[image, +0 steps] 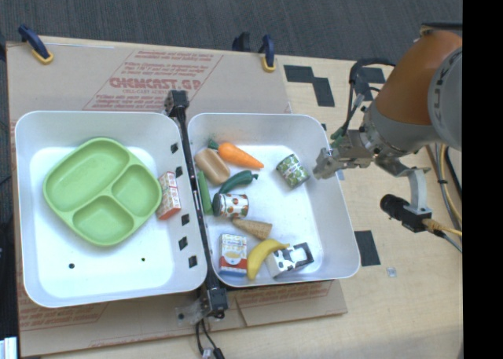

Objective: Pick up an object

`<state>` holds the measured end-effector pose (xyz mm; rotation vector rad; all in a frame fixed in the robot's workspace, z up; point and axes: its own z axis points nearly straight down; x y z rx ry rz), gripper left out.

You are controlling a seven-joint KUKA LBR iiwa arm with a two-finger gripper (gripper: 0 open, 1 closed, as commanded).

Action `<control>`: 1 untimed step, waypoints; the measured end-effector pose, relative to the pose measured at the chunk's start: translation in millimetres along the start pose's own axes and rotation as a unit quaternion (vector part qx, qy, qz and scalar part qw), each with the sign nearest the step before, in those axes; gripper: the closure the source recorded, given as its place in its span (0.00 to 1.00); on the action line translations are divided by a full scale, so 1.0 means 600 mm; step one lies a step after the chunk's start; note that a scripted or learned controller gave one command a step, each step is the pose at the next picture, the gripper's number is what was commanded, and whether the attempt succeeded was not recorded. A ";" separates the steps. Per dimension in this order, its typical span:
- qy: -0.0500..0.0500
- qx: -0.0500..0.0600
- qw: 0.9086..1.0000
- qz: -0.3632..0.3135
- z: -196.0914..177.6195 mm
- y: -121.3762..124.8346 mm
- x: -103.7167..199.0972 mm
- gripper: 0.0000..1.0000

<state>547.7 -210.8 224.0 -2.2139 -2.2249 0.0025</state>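
My gripper (324, 164) hangs over the right rim of the right bin (339, 216), just right of a green can (291, 170) that lies tilted on the bin floor. Nothing shows in its grasp. Further left in the same bin lie an orange carrot (238, 155), a tan bun (211, 164), a dark green pepper (234, 181) and a small printed can (233, 205). Near the front edge are a waffle cone (253, 228), a yellow banana (263, 256), a juice box (231, 254) and a black-and-white toy (293, 258).
The left bin (47, 271) holds a green divided plate (102, 190) and a small red-and-white carton (168, 195) by the divider. A black clip strip (189, 192) runs between the bins. Blue clamps (267, 53) pin the cardboard at the back.
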 end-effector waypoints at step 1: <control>0.000 0.000 1.000 0.000 -0.010 -0.016 0.000 1.00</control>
